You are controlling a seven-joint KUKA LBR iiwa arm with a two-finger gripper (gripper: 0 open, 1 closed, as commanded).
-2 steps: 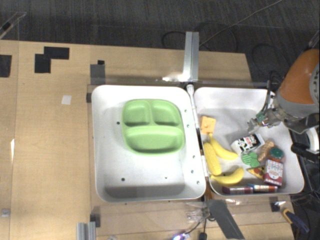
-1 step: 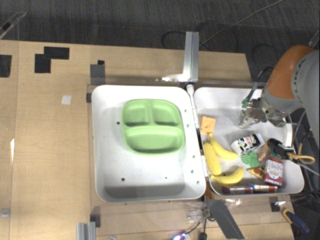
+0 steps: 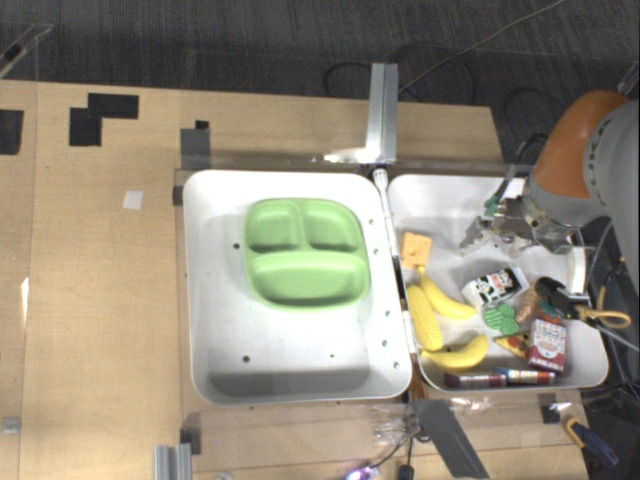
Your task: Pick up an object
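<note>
My gripper (image 3: 517,240) hangs over the back part of the right bin (image 3: 440,196), open, with nothing between its fingers. Just below it lies a small black-and-white carton (image 3: 494,286). An orange wedge (image 3: 415,250) sits by the bin's left wall. Along that wall lies a yellow corn cob (image 3: 424,318), with one banana (image 3: 447,302) beside it and a second banana (image 3: 462,350) nearer the front. A green ridged piece (image 3: 500,319), a red packet (image 3: 547,343) and a dark marker (image 3: 498,377) lie toward the front right.
The left bin (image 3: 205,298) holds a green divided plate (image 3: 304,251) near its back. A metal post (image 3: 383,113) stands behind the seam between the bins. The grey arm with its orange band (image 3: 575,153) reaches in from the right.
</note>
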